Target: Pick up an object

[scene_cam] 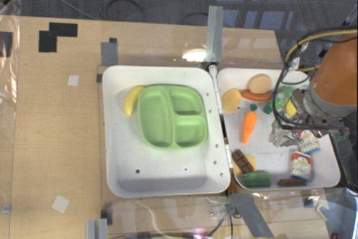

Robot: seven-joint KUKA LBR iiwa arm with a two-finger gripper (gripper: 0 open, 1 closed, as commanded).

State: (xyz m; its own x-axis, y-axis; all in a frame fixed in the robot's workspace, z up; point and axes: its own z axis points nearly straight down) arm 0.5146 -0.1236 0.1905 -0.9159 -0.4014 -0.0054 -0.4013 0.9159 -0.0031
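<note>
Still approach phase: gripper (286,134) low at right bin's (335,176) right edge beside carton (307,143); can't tell claw opening or any hold. Next: confirm grasp.

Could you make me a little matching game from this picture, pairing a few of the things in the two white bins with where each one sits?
Things:
1. banana
2. carrot
3. green plate
4. chocolate bar

Places:
A. middle of the left bin
B. near the front edge of the right bin, by the divider
C. left bin, against the plate's left rim
D. middle of the right bin, standing on end in the view

Pairs: 1-C, 2-D, 3-A, 4-B
</note>
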